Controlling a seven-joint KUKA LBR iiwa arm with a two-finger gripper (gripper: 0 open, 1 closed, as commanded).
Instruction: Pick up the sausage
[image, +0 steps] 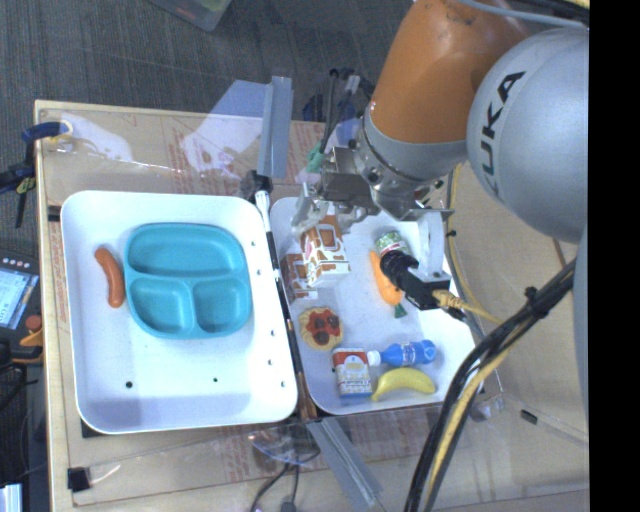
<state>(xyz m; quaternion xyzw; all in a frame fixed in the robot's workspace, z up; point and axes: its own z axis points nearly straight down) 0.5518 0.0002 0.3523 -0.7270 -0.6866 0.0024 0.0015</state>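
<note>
The short reddish-brown sausage (110, 276) lies untouched by the left bin's (80, 215) left wall, beside the blue plastic divided tray (188, 277). The end effector (318, 215) hangs over the right bin's (452, 345) far-left corner; I cannot tell its state, and the whole pick remains.

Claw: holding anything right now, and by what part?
Cannot be told. The claw sits low in the right bin over the small carton, its tips hidden. The sausage lies untouched in the left bin.
</note>
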